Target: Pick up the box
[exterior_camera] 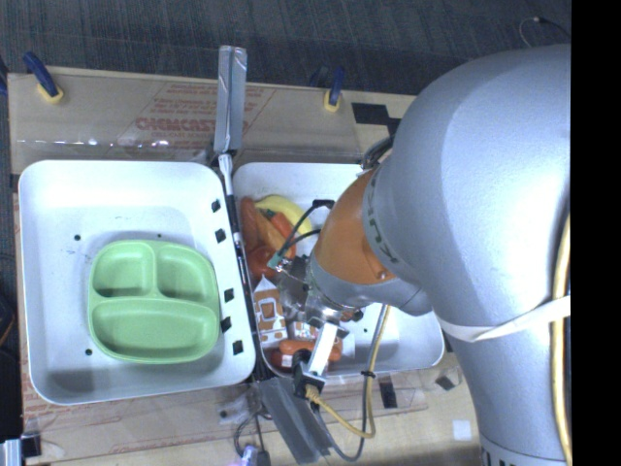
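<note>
Box (pixel 269 315) down in the right bin (pixel 419 346), tucked close to the left wall towards the front, white-and-orange printed face up, hemmed in by other stuff. Judging by the print, probably a light cardboard carton: stiff enough across the short sides, easy to dent if squeezed hard on the broad face, maybe a bit slick on the glossy surface. Best bet would be pinching across the narrow width, around the middle rather than at a corner. Awkward though, with the bin wall close on one side and clutter touching on the other, so not much room to get in. Gripper (pixel 303 316) down low in that same bin, right beside or partly over the box, mostly buried under the orange-banded wrist. Can't tell how far open, or whether hold of anything at all, so not calling it a grasp. On to the bins. Right one crowded along its left half: a yellow banana-looking thing (pixel 279 207) at the back, orange-red pieces (pixel 256 236) just in front of that, then the box, then something red (pixel 279 359) by the front edge, too jumbled to name properly. Left bin (pixel 58 212) holding just a green divided plate (pixel 153 301), three compartments, all bare green.
</note>
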Tool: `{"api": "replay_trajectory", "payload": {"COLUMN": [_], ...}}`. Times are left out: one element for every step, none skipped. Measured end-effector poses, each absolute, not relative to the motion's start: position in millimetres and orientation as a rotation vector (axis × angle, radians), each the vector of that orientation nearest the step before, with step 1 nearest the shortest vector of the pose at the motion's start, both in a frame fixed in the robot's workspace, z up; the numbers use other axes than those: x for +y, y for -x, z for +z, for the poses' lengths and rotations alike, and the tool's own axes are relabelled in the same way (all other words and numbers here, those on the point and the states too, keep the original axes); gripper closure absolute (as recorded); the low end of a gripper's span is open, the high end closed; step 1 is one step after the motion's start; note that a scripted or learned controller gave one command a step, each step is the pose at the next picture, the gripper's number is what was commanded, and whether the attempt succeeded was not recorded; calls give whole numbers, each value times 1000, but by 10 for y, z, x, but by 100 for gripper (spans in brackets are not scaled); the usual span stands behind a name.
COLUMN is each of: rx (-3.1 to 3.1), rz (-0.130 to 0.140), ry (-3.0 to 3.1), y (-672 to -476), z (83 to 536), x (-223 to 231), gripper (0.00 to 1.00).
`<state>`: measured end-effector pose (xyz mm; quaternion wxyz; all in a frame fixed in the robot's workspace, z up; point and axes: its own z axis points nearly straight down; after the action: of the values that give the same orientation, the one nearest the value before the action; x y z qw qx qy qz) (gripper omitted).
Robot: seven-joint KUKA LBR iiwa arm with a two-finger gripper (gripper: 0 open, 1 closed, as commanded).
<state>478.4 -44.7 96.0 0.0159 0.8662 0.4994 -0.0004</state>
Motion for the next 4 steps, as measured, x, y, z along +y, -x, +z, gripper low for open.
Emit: {"api": "replay_trajectory", "payload": {"rx": [1175,1166,695,514], "rz": [-4,-8,-4,-4], "ry": [-2917,-2923,-3066,-3101], "y": [-4832,-4758,-4762,-4788], "z": [2177,1906,1907,1939], "x": [136,-398,-416,-33], "gripper": [100,100,100,100]}}
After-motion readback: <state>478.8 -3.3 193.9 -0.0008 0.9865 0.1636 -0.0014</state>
